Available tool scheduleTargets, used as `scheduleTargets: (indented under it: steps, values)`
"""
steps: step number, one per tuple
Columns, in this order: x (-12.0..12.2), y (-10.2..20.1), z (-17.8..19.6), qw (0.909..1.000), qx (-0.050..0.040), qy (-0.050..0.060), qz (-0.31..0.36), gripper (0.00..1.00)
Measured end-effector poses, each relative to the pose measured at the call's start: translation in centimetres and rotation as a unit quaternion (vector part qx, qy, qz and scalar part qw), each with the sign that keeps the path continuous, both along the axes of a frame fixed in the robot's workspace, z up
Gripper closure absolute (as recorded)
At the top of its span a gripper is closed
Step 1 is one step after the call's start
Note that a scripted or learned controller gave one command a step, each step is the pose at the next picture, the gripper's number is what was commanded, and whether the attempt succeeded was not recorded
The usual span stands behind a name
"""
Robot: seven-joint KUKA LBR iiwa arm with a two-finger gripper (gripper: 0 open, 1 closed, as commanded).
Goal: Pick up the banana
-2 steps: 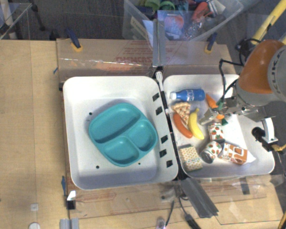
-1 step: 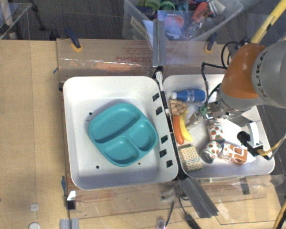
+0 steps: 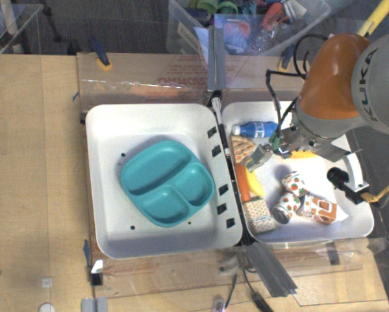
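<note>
Landmark: the divider between the two white bins — all places below are given relative to it.
Banana: lies in the right bin just beside the divider, about midway along it, a short yellow piece running roughly parallel to the divider.
Immediate neighbours: an orange carrot-like piece sits between the banana and the divider, touching or nearly touching both; a patterned packet lies at the banana's near end; a waffle-textured item lies at its far end.
Other clutter: a blue-capped bottle beside the divider at the far end of the right bin; small cans and a carton lie farther from the divider, well apart from the banana.
Gripper: hangs above the right bin, near the divider, over the waffle-textured item and the banana's far end — whether it is released or clenched cannot be told from this view, and nothing is seen held.
Left bin: holds a teal divided plate, on the other side of the divider, not involved.
Risk 1: wrong pick, judged likely — the orange piece lies tight against the banana, so a descent slightly toward the divider could take it instead.
Risk 2: finger strike on the divider, caused by the narrow gap on that side.
Risk 3: slip, judged possible — a grasp at the banana's end rather than its middle could let it tip out.
Risk 4: the neighbours at each end may get pinched or dragged along.
</note>
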State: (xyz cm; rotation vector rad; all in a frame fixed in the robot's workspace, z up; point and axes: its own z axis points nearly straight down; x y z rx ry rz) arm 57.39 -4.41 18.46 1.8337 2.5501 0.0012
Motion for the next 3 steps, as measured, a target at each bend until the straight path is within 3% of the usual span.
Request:
scheduleTargets:
  steps: [1,2,3]
  values:
    - [-1.9,-2.1,0.0,1.0000,0.0002,0.002,0.001,0.00]
    - [-1.8,-1.0,0.0,0.9937,0.0003,0.001,0.112,0.00]
    - [-1.8,-1.1,0.0,0.9937,0.0003,0.001,0.112,0.00]
